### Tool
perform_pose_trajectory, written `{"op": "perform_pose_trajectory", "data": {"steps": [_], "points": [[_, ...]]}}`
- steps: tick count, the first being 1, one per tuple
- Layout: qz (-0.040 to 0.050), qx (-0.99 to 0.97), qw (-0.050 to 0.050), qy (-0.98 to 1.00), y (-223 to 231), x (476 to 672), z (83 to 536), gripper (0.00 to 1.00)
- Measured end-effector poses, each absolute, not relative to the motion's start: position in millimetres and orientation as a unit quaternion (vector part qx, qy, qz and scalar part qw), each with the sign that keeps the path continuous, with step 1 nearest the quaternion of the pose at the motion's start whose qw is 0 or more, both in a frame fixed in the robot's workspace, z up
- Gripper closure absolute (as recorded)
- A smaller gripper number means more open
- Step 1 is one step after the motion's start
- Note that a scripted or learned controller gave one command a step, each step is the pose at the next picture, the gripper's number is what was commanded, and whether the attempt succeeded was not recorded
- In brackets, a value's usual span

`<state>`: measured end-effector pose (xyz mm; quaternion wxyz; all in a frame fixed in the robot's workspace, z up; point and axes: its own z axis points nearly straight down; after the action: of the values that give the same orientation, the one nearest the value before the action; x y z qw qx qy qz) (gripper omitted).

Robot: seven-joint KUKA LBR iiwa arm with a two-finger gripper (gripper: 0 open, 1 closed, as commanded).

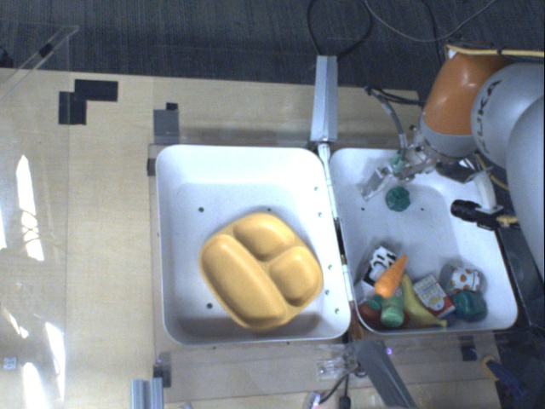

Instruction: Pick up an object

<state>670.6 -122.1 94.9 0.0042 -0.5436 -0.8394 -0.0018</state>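
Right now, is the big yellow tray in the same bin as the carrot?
No, the yellow tray lies in the left bin, while the carrot sits in the right bin.

Tool above green ball

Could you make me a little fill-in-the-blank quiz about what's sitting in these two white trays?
1. The big yellow divided plate lies in the ___ bin.
2. The carrot is in the ___ bin.
3. The small round ball beneath the end effector is ___ in colour.
4. The arm wears an ___ band.

Missing words: left; right; green; orange
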Motion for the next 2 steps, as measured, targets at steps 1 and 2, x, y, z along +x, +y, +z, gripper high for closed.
{"op": "perform_pose_trajectory", "data": {"steps": [1,2], "points": [[-0.0035,-0.516,0.004,-0.857,-180.7,664.2,84.6,0.00],[-0.0046,-0.514,-0.005,-0.858,-181.4,668.5,96.6,1.00]]}}
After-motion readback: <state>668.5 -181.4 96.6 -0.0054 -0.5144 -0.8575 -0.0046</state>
